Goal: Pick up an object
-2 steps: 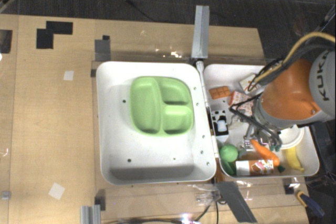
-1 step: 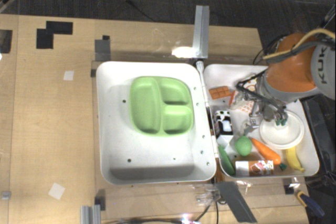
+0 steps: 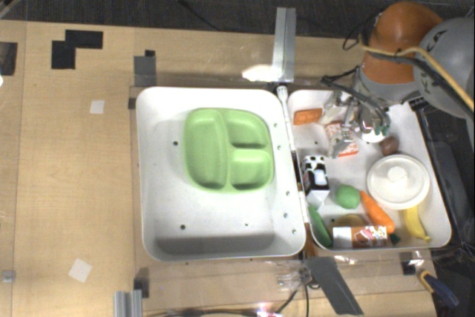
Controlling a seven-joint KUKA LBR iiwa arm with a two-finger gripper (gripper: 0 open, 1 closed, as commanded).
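Object: no single target named; the candidates all lie in the right bin (image 3: 439,213), and it's crowded in there.
Left bin (image 3: 152,182): holds just a green tray (image 3: 226,148), well apart from the action.
Clutter: black-and-white item (image 3: 315,171), green ball (image 3: 346,196), carrot (image 3: 377,211), white lid (image 3: 398,181), banana (image 3: 415,223), all packed close.
Tool (image 3: 356,122): down in the bin's upper part, over a red-and-white packet (image 3: 343,139) — released or clenched, I cannot tell.
Best approach: judge it wise to centre on one item, descend straight, and close only once neighbours are clear.
Hard to see: the tool blurs into the packet below; contact is unclear.
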